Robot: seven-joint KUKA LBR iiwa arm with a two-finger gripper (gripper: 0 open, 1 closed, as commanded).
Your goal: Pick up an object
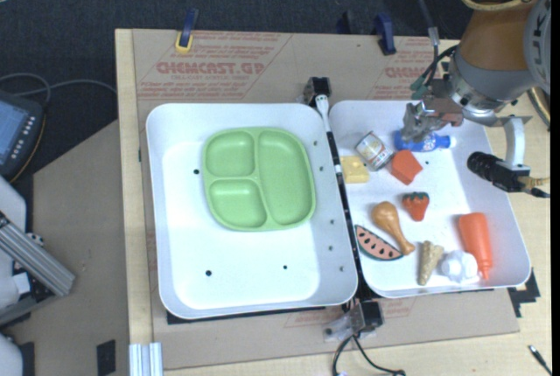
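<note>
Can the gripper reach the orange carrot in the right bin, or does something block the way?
Probably yes. The carrot lies near the right bin's right wall, with nothing on top of it; a small white thing touches its lower end. The gripper is over the same bin, above a blue item.

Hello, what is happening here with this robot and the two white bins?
A grey and orange robot arm reaches in from the right, trying to pick up an object. Its claw is low over the far part of the right bin, right at a blue item, beside a red block. A grasp cannot be confirmed. Toy foods lie in that bin: a strawberry, a drumstick, a watermelon slice and a carrot. The left bin holds a green divided plate.
</note>
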